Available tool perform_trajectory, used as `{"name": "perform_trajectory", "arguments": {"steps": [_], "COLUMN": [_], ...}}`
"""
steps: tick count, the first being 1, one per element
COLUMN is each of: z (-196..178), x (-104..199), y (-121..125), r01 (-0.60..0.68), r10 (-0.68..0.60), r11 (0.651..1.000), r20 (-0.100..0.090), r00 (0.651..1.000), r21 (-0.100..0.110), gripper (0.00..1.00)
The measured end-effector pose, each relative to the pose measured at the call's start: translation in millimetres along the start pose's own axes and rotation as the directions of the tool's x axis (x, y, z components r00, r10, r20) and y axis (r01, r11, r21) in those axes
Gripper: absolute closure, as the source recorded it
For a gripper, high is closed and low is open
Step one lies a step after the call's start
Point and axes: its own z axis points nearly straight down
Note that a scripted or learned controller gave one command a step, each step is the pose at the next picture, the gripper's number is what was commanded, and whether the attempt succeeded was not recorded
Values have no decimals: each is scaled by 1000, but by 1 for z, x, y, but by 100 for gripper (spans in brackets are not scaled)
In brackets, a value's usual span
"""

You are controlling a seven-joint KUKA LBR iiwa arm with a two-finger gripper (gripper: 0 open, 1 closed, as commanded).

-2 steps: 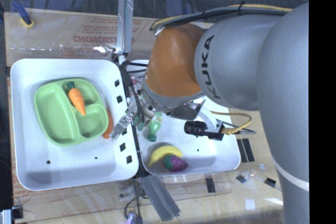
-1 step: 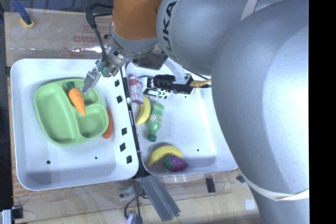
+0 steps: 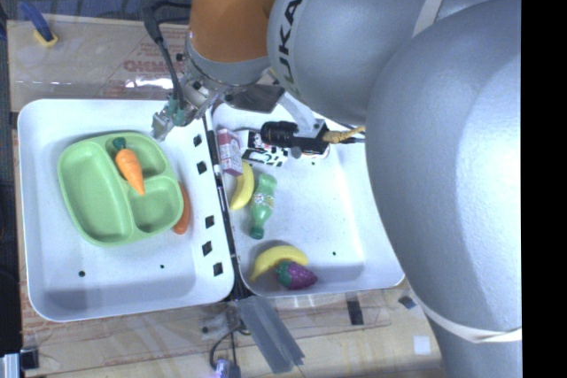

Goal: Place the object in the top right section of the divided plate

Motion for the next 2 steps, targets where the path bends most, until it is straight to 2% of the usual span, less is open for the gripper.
{"name": "perform_trajectory", "arguments": {"steps": [1, 2], "z": [5, 69], "x": [12, 13], "y": [-46, -46], "r01": [11, -604], "r10": [-11, 604], "r11": [1000, 797], "r20": [-2, -1], "r00": [1000, 797], "r21": [1, 8], "gripper": [100, 100]}}
